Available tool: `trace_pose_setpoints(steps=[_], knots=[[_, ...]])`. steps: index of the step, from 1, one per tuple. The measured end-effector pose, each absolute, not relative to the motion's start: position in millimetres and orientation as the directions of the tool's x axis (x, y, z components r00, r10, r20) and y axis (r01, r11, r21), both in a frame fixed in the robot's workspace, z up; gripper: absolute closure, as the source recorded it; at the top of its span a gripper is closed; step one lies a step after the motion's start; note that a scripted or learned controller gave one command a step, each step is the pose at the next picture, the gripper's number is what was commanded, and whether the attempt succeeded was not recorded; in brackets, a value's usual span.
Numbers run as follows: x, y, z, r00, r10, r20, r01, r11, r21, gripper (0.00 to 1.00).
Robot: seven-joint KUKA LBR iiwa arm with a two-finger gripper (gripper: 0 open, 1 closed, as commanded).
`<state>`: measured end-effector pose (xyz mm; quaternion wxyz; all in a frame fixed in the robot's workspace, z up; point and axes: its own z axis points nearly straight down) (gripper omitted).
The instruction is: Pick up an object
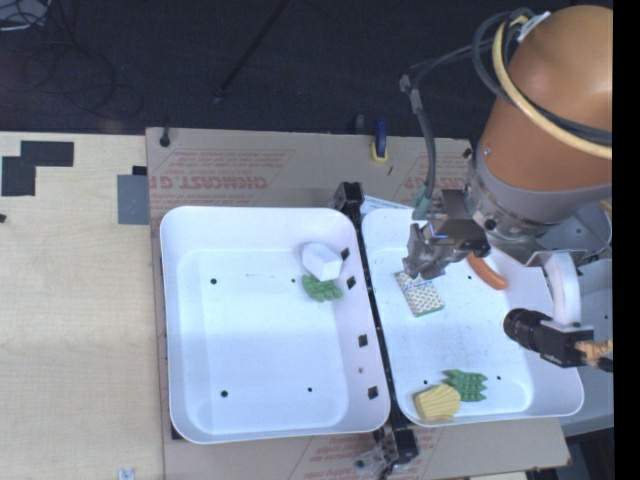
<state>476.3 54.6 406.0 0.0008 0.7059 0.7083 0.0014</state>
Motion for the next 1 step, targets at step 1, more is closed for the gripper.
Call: trace_pose_setpoints(steps=[1], knots=[[486.9,87.5,452.7,-0.004,1.000,0.001,1.000,0.004,0.002,1.00]])
